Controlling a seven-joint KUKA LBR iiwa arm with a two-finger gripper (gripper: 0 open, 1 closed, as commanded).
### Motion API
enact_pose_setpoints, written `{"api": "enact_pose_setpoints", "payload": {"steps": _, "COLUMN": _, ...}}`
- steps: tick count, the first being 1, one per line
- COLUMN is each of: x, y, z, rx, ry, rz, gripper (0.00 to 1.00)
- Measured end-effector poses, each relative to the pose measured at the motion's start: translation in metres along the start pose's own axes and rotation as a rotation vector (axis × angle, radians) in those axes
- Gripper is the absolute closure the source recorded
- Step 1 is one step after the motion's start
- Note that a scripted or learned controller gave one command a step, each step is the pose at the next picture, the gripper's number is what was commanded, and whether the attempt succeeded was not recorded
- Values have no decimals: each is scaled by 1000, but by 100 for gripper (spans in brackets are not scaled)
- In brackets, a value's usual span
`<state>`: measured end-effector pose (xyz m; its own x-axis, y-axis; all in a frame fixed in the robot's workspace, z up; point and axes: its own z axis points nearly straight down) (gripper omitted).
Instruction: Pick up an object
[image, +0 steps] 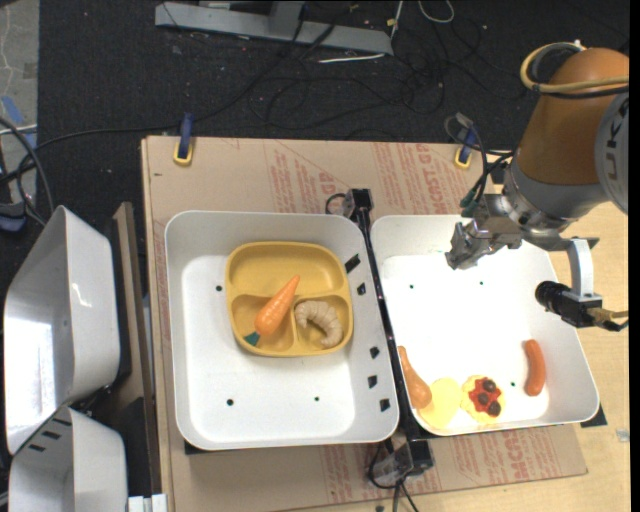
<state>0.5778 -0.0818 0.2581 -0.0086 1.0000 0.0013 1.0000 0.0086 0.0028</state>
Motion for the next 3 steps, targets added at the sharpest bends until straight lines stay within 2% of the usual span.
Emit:
{"api": "enact_pose_setpoints", "payload": {"steps": 1, "x": 46, "y": 3, "z": 2, "rx": 2, "ry": 0, "rz": 1, "gripper": 100}}
{"api": "enact_pose_setpoints", "payload": {"steps": 2, "x": 90, "y": 16, "z": 13, "rx": 2, "ry": -1, "rz": 1, "gripper": 100}}
{"api": "enact_pose_setpoints", "payload": {"steps": 3, "x": 149, "y": 17, "z": 19, "rx": 3, "ry": -1, "rz": 1, "gripper": 100}}
